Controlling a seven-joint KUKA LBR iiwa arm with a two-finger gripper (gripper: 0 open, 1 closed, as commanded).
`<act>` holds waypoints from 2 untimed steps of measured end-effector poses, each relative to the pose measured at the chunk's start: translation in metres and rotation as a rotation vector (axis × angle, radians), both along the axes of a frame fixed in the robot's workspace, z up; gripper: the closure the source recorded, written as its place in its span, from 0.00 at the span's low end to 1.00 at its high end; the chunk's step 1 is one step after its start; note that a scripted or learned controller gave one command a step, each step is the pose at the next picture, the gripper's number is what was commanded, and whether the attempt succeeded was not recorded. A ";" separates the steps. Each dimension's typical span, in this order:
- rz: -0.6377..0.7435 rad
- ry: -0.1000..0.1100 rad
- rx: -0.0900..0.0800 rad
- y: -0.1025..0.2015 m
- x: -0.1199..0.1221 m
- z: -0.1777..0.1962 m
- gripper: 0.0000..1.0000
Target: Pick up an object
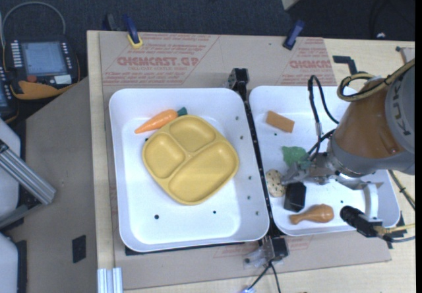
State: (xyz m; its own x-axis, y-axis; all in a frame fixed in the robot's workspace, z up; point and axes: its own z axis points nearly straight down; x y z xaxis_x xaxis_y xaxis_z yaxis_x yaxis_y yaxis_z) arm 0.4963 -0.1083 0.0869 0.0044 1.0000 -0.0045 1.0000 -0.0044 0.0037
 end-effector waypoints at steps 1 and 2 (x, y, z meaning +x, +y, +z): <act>0.003 0.002 0.004 0.003 -0.001 0.010 1.00; 0.004 -0.001 0.003 -0.002 -0.002 0.053 1.00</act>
